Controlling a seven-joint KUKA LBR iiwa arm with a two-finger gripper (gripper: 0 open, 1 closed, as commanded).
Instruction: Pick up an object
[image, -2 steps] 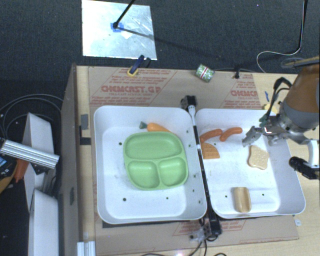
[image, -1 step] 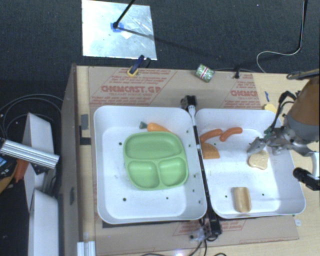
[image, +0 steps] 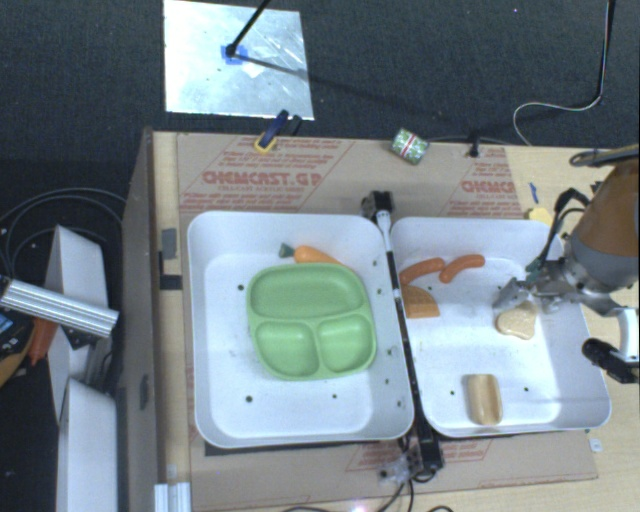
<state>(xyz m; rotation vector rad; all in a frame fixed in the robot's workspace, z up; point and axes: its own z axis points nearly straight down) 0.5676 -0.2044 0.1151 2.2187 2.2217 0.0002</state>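
My gripper (image: 514, 296) hangs low over the right side of the right bin (image: 590, 400), reached in from the right. Just below it lies a pale beige, lumpy piece (image: 517, 323), touching or nearly touching the gripper's tip. Two orange-red sausages (image: 462, 266) (image: 421, 270) lie at the back of this bin, with an orange wedge (image: 420, 304) beside the divider. A tan bun (image: 483, 397) rests near the front wall.
The left bin (image: 215, 300) holds a green divided plate (image: 311, 320) with a carrot (image: 314, 255) behind it. A small green can (image: 409, 146) and a yellow-blue clip (image: 272, 132) lie on the cardboard behind the bins. Cables run along the right.
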